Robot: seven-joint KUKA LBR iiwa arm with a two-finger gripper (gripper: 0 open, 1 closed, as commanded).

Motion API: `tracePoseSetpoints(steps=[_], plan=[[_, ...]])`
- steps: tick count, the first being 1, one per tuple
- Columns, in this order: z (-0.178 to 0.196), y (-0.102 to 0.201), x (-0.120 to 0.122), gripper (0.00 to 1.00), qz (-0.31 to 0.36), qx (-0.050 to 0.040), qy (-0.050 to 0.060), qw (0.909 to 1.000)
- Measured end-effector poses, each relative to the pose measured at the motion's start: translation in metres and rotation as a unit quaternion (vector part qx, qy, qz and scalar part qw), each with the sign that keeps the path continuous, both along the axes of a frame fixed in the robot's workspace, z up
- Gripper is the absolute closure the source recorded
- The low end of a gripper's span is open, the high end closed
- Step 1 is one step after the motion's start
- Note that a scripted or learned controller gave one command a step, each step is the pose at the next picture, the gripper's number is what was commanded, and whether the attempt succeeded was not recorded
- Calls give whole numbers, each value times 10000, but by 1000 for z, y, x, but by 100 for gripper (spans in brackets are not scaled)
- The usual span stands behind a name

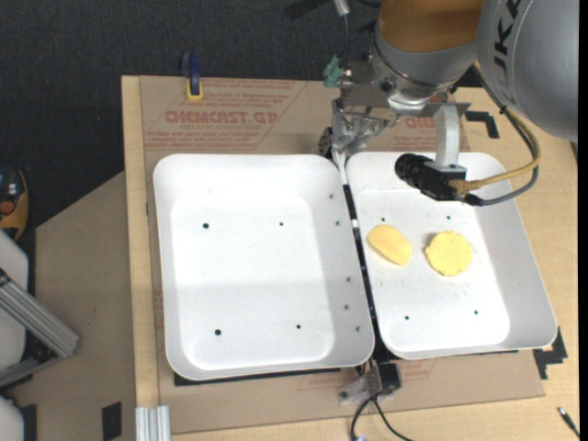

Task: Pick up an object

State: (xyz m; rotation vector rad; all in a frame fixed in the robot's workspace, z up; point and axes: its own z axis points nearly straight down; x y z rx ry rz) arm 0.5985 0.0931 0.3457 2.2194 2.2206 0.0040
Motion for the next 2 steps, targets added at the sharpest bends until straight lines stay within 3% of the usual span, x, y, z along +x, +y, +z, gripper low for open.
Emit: tracePoseSetpoints(steps=[1,2], plan=[[41,24,-18,100,13,7,-13,10000],[18,-58,-46,100,-46,-14,38,10000]])
